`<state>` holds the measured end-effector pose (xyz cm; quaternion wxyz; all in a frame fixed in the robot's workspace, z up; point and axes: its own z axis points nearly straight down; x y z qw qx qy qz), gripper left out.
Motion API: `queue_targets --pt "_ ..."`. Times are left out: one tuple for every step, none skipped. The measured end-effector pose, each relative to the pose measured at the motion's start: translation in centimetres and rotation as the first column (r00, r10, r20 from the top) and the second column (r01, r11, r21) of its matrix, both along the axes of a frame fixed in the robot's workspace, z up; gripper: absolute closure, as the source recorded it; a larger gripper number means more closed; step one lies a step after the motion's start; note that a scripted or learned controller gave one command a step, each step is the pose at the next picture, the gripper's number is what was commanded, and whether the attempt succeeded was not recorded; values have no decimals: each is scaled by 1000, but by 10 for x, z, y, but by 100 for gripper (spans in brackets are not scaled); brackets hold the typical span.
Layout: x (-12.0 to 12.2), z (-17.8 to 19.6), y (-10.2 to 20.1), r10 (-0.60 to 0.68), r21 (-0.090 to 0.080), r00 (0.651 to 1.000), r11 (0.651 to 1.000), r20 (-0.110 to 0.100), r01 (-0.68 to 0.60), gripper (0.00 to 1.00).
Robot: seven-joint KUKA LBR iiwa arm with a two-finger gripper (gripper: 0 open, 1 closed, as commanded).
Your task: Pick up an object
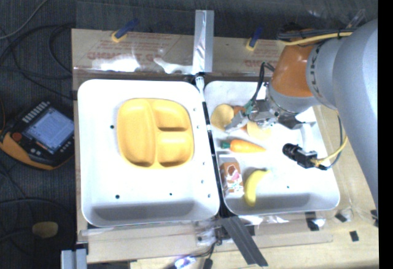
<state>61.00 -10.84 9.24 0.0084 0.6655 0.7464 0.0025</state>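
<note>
Seemingly the pick is not yet done: nothing is seen lifted, and every object lies on the floor of the right bin [319, 197]. The gripper [261, 115] is down low in that bin's far half, under the grey wrist and the orange band, right among the food items. Whether its jaws are spread or pressed together cannot be told; the wrist body hides them, and no object can be seen pinched between them.

Just left of the jaws lies a round yellow fruit [222, 115]. Directly below them, seemingly touching or nearly so, sits a pale yellow piece [258, 131], the likeliest target by its place. Just beyond that lies the carrot [244, 146], lengthwise across the bin. Farther toward the near edge are the banana [252, 185] and a small brown-and-white packet [231, 177], both well apart from the jaws. The left bin [98, 188] holds a yellow divided tray [155, 131], well away to the left.

What is left, by this view, is a secure grasp and the lift itself.
</note>
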Motion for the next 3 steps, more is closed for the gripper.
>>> queue_targets --pt "49 -2 1 110 3 994 994 -6 -110 0" --pt "49 8 2 111 3 994 994 -6 -111 100" --pt "58 91 70 51 6 999 999 -16 -51 100"
